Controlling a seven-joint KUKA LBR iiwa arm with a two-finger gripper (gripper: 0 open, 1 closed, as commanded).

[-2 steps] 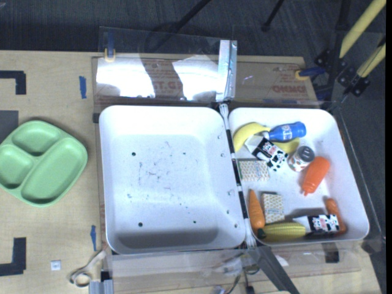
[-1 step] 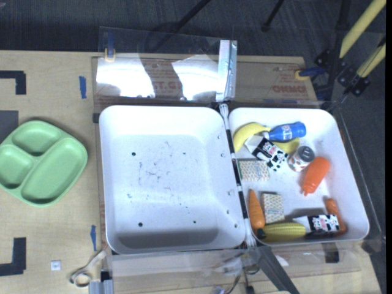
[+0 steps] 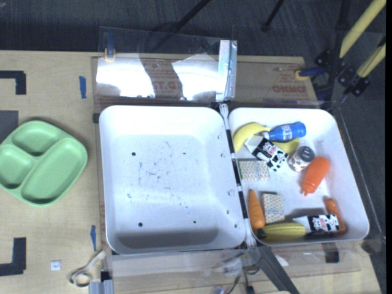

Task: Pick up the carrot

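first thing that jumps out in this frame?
The right bin is crowded with toy food: a banana, a blue bottle, and the carrot against its left wall, near the front. A green divided plate sits on the bench at far left.

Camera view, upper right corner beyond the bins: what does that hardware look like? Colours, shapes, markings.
Slanting yellow bars run down into black clamp fittings. A small blue clip sits beside them at the bench corner. Thin black stand legs cross the dark floor. No markings are legible.
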